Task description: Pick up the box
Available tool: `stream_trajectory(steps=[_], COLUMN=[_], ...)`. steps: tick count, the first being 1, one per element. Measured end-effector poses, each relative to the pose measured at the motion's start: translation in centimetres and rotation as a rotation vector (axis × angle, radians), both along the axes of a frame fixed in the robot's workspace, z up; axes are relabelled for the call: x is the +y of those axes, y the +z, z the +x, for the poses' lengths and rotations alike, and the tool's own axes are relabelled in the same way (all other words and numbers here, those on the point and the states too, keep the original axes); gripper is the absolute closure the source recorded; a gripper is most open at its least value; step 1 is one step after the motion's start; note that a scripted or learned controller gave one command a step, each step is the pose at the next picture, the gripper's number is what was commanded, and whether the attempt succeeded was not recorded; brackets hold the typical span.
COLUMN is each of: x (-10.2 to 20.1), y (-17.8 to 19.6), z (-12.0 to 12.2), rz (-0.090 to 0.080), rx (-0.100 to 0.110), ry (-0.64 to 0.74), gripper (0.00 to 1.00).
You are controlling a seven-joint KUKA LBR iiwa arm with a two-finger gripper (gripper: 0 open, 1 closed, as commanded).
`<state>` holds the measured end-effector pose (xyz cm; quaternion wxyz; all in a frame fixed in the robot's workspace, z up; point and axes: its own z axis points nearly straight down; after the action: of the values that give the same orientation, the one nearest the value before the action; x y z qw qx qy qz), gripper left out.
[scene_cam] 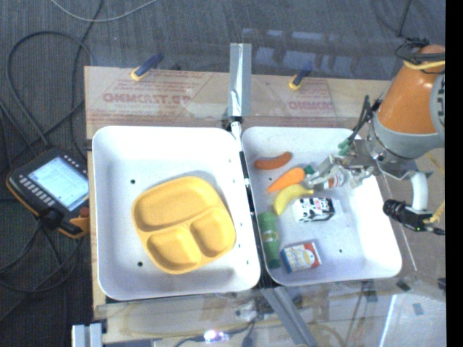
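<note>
Dark grey carpet (145, 20) covers the floor, crossed by loose black cables (43, 45) — a handheld control pendant (52, 188) with a lit screen lies left of the bench (181, 92).

We see the arm (418, 100) as a rounded grey casing with a broad orange band above the wrist, its surface smooth and glossy. Below the band we note a cluster of metallic silver parts and thin dark cables, with small green fittings near the gripper (334, 172). A white curved piece and a black cylindrical attachment (404, 213) project from the lower side.
</note>
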<state>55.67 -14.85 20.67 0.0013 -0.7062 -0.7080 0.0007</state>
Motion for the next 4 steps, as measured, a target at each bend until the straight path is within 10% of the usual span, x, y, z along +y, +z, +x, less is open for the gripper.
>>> stream_trajectory(steps=[1, 4], x=[2.0, 2.9], y=[-10.6, -11.6], z=[-6.6, -6.9], rz=[0.002, -0.009], rx=[0.001, -0.018], ry=[0.196, 0.146], gripper=[0.00, 0.00])
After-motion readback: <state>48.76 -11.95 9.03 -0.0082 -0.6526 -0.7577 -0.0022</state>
